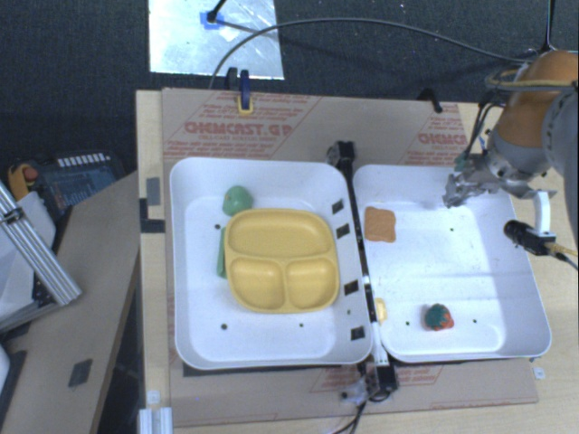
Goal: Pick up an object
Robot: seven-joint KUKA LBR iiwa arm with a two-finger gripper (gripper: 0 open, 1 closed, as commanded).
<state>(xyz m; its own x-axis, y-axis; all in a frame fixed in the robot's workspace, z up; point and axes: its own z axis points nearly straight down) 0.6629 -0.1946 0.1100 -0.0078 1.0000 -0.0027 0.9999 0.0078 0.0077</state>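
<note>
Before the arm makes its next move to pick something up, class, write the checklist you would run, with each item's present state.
1. Pickable things in right bin: orange-brown flat piece, small red-green item. Ok.
2. Hand over right bin's far edge. Ok.
3. Hand above a target: not ok, both lie apart from it.
4. Fingers open: cannot tell.
5. Yellow tray in left bin, out of the path. Ok.

The brown board (271,125) under the bins reads "CHEMCAST GP".
</note>
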